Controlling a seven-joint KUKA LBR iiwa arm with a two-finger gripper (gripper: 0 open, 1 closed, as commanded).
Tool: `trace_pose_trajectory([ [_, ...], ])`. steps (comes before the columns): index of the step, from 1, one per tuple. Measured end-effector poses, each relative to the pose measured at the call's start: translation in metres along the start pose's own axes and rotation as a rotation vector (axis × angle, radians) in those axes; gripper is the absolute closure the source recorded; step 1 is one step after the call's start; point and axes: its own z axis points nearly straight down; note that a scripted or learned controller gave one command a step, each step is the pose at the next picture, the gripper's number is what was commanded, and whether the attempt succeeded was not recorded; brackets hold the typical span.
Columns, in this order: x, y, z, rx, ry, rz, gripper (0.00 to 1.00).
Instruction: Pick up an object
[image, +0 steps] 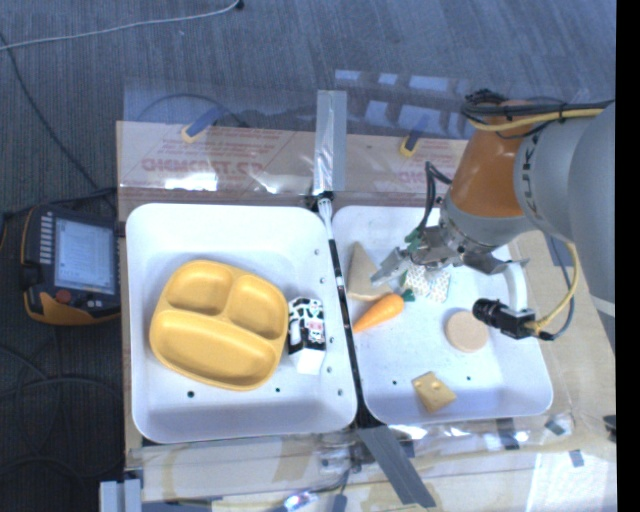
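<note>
You are looking down on two shallow white plastic bins sitting side by side, their walls smooth and glossy with rounded corners. In the left bin (170, 225) a yellow divided plate (217, 322) is lying, a rounded, matte plastic tray with three soft compartments, and just beside its right edge a small black-and-white cow-patterned carton (307, 325) is standing against the bin's right wall. In the right bin (520, 385) the grey arm with its orange band is reaching in from the right, and the gripper (415, 258) is hanging low over the bin's upper middle; whether it is clenched or released you cannot tell from this angle. Directly under it a small white packet with a fine dotted pattern (432, 284) is lying, partly covered by the wrist, and nothing is visibly sitting between the tool's tips. Just left of it a pale cream wedge (362, 270) is resting near the dividing wall, and an orange toy carrot (379, 311), smooth and tapered with a green tip, is lying at a slant just below it. A flat tan round disc (467, 331) is lying further right, and a small tan cheese-like block with holes (433, 391) is sitting near the front wall, well apart from the rest.
</note>
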Motion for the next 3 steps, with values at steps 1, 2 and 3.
trace_pose_trajectory([
  [1, -0.011, -0.03, 0.049, -0.014, -0.003, -0.074, 0.0],
  [2, -0.011, -0.027, 0.037, -0.021, -0.003, -0.073, 1.0],
  [3, 0.023, -0.009, -0.077, -0.003, -0.002, -0.326, 1.0],
])
